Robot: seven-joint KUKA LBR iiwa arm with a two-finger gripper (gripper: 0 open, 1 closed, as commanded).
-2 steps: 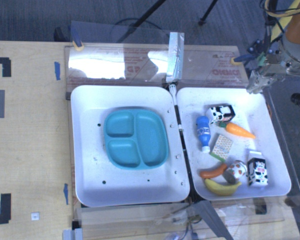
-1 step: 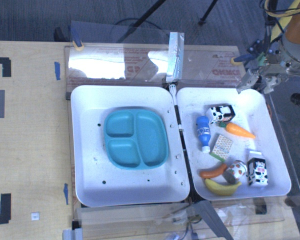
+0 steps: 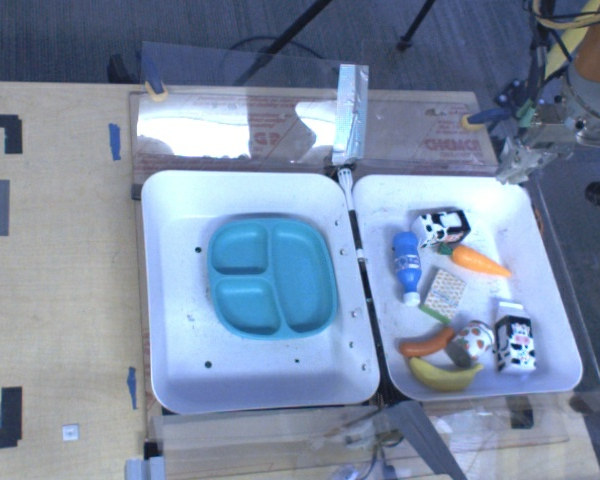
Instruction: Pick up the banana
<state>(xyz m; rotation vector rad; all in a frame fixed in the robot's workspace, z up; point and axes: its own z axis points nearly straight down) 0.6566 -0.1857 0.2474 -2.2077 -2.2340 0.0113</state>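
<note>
At the near edge of the right bin (image 3: 555,268) lies the banana (image 3: 444,374), touching a red sausage (image 3: 426,345) and a ball (image 3: 470,343). The gripper (image 3: 523,158) hangs beyond the bin's far right corner; its state cannot be told. The reach seems not yet begun. Next it must cross the bin and descend between crowded neighbours.

The gripper (image 3: 512,164) hangs at the upper right, just beyond the far right corner of the right bin (image 3: 555,298); its fingers are too small to judge. The banana (image 3: 443,374) lies well below it, at the near edge of this bin, touching a red sausage (image 3: 426,345) and a small ball (image 3: 471,343). Between gripper and banana are a carrot (image 3: 479,261), a blue bottle (image 3: 407,264) and two cow-patterned cartons (image 3: 515,344), while the blue divided plate (image 3: 273,276) sits far to the gripper's left in the left bin (image 3: 170,298).
</note>
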